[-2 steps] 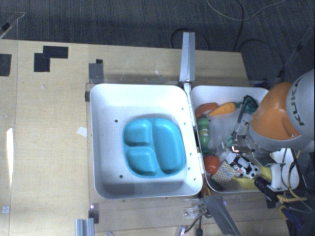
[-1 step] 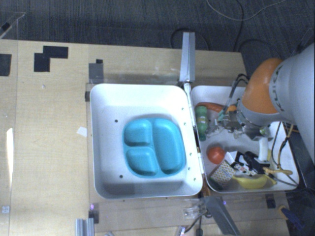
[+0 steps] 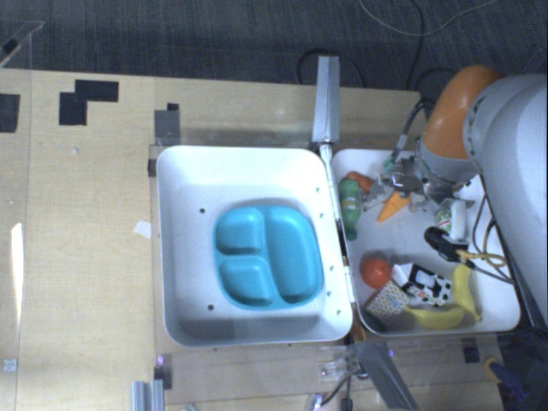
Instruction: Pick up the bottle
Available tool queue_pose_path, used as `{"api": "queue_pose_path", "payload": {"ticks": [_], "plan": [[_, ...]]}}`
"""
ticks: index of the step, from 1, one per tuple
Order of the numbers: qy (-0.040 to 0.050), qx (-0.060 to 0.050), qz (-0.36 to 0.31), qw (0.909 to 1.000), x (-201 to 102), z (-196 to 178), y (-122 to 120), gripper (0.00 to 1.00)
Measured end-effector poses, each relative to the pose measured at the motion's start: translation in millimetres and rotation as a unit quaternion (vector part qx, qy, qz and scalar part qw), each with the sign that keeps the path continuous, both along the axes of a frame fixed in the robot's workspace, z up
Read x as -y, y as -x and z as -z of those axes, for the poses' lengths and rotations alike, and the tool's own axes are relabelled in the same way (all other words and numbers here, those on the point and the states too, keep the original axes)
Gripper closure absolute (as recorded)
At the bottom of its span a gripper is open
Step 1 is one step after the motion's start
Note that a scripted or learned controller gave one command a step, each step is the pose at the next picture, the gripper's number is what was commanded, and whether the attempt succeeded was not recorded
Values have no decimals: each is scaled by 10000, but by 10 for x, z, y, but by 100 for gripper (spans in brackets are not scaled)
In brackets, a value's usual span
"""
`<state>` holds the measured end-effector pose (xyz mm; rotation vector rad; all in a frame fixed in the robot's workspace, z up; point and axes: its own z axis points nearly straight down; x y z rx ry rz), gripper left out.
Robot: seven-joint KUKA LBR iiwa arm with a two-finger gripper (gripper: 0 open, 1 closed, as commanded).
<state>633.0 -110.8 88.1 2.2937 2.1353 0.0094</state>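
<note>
Gripper (image 3: 401,181), finger state unreadable, hovers at the bottle's (image 3: 349,200) three o'clock; crowding carrot (image 3: 392,206) could get grabbed instead.

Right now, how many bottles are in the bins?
1. The green bottle lies in the right bin, against its left wall, beside the carrot. The arm covers that bin's upper right corner, so another could be hidden there.

arm (image 3: 514,144) cut off at right edge; fingers hidden, state unclear; bottle (image 3: 349,200) label unreadable.
</note>
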Motion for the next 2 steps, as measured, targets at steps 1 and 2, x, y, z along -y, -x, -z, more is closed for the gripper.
{"api": "queue_pose_path", "payload": {"ticks": [1, 2], "plan": [[-3, -14, 211, 9998, 520, -679, 282, 0], [-2, -16, 209, 9998, 517, -676, 283, 0]]}}
